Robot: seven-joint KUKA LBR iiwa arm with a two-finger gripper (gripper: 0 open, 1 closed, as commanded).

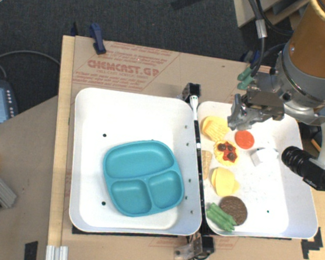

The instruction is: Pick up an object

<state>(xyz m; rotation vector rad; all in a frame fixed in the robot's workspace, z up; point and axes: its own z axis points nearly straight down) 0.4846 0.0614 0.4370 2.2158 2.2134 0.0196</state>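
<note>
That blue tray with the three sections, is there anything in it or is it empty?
Empty. The blue tray lies flat in the left bin, and all three compartments show bare blue bottoms. The toy food lies in the right bin.

"CHEMCAST GP" on brown board [123,63]

The floor [43,0] is dark grey carpet. On it stands a bench with a brown cardboard sheet [123,63] on top, with red letters printed near its far edge. A blue clamp [97,38] grips the sheet's far left corner.
</note>
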